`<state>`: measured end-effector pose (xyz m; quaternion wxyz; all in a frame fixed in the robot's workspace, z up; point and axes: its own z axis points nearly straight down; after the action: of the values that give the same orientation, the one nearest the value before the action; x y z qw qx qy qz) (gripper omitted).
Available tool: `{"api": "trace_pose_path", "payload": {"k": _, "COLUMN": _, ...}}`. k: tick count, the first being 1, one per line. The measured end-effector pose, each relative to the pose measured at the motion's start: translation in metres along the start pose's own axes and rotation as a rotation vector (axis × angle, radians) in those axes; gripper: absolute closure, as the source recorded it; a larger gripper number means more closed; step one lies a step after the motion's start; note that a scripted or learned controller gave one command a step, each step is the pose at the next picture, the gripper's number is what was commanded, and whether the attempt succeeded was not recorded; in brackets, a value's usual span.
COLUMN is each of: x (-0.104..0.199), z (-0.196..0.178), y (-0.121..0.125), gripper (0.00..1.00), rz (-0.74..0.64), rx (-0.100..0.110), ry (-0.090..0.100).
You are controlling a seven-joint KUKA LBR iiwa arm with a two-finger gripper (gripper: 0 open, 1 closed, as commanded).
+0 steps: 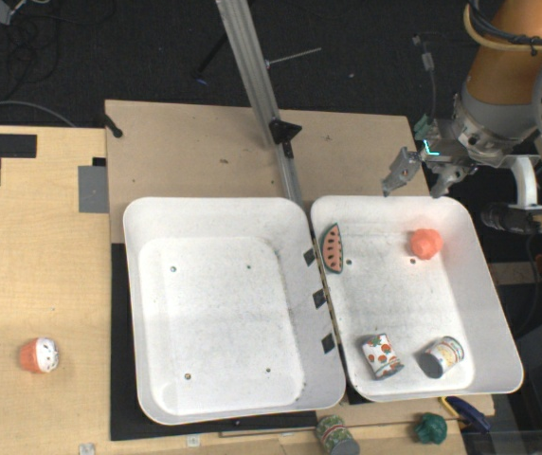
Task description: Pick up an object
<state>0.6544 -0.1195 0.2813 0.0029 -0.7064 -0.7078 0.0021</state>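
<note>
So far nothing is picked up. The gripper point(411, 172) hangs above the far edge of the right bin point(498, 330), its fingers spread and bare. Inside that bin lie an orange ball point(424, 243) near the far right corner, a watermelon slice point(332, 248) against the left wall, and a patterned box point(380, 355) and a can point(441, 356) by the near edge. Choosing, descending and grasping all remain.

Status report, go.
Gripper open above right bin's far edge, holding nothing. Orange ball nearest, just below it. Nothing in the way.
</note>
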Motion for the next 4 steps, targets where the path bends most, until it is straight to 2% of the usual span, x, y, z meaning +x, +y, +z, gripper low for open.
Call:
{"api": "trace_pose_path", "payload": {"k": 1, "x": 0.000, "z": -0.003, "y": 0.001, "gripper": 0.00, "rz": -0.002, "rx": -0.005, "ry": -0.001}}
{"api": "trace_pose_path", "payload": {"k": 2, "x": 0.005, "z": 0.041, "y": -0.002, "gripper": 0.00, "rz": 0.000, "rx": -0.001, "ry": -0.001}}
{"api": "trace_pose_path", "payload": {"k": 4, "x": 0.013, "z": 0.167, "y": -0.004, "gripper": 0.00, "rz": 0.001, "rx": 0.003, "ry": 0.000}}
